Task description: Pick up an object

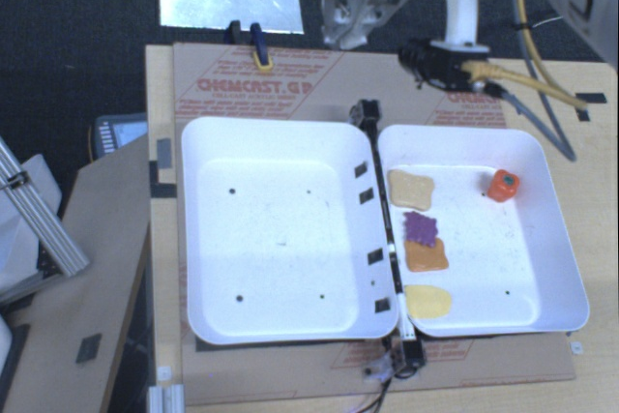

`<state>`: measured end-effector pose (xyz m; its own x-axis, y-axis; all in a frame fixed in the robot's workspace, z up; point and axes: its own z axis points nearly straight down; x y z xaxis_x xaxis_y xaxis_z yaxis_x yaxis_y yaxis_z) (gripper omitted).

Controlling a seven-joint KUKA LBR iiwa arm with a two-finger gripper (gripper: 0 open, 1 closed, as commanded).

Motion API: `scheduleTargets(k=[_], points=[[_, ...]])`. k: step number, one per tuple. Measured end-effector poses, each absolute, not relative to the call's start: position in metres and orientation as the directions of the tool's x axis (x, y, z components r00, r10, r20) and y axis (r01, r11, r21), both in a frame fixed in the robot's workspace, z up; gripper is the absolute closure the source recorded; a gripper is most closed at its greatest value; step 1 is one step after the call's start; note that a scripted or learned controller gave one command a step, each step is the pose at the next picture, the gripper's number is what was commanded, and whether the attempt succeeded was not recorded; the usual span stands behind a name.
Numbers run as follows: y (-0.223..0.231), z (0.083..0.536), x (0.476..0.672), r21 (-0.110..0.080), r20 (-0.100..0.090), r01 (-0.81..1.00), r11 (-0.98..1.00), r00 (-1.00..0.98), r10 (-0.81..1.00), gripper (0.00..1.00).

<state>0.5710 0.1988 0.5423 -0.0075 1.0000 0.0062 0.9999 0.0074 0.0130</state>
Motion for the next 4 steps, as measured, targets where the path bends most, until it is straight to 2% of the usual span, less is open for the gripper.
scheduleTargets(k=[1,2,3,4], points=[[0.236,0.366,0.554,-0.015,-0.005,1.0,0.008,-0.008,1.0,1.0],[0.234,0.51,0.548,0.015,0.007,1.0,0.006,-0.006,1.0,1.0],[0.233,0.537,0.65,0.011,0.002,1.0,-0.001,0.001,1.0,1.0],[0.234,0.535,0.646,0.002,0.001,1.0,0.002,-0.002,1.0,0.0]])
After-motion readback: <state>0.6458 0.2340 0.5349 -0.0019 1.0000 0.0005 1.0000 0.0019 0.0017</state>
